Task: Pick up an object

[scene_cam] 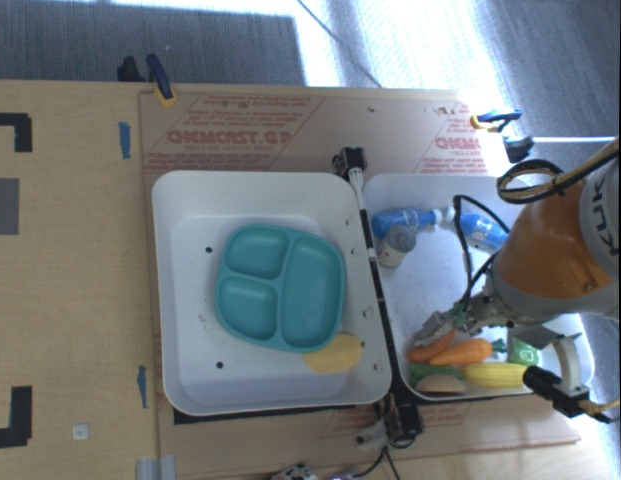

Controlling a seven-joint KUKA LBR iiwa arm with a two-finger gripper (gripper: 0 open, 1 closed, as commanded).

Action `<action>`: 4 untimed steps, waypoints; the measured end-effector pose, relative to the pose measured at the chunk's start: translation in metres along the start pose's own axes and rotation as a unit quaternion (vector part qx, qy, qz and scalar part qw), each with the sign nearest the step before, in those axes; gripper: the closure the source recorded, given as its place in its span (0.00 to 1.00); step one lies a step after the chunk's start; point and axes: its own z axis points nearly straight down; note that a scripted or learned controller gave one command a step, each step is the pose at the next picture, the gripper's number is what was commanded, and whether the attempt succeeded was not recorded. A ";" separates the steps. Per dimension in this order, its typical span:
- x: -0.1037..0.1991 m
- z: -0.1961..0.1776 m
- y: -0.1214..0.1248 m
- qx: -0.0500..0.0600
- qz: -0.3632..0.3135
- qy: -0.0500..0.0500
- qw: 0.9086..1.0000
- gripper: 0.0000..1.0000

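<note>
Two shallow white bins sit side by side on a cardboard-covered bench. The left bin holds a teal divided plate lying flat near its middle, with a pale yellow rounded item just beside the plate's near corner.

The right bin holds the clutter: a blue bottle lying on its side toward the far end, and at the near end a cluster of toy foods. The arm, grey with an orange band, reaches in from the right and angles down over that cluster, likely because that is where the graspable pieces are packed.

The gripper hangs just above a toy carrot. Whether its jaws are spread or pressed together, I cannot tell (the tip is small and tangled with cable).

The carrot, my guess at the target, lies flat, its long axis running roughly left to right with a slight tilt. A yellow corn cob lies just beside it on the near side, roughly parallel, with a green piece nearby.
</note>
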 end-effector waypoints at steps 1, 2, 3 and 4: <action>-0.049 0.000 0.016 -0.001 -0.369 0.000 0.929 0.00; -0.100 0.001 0.043 0.000 -0.311 0.000 0.950 0.00; -0.034 0.000 0.010 0.000 -0.371 0.002 0.929 0.00; -0.088 -0.001 -0.017 -0.002 -0.534 -0.003 0.845 0.00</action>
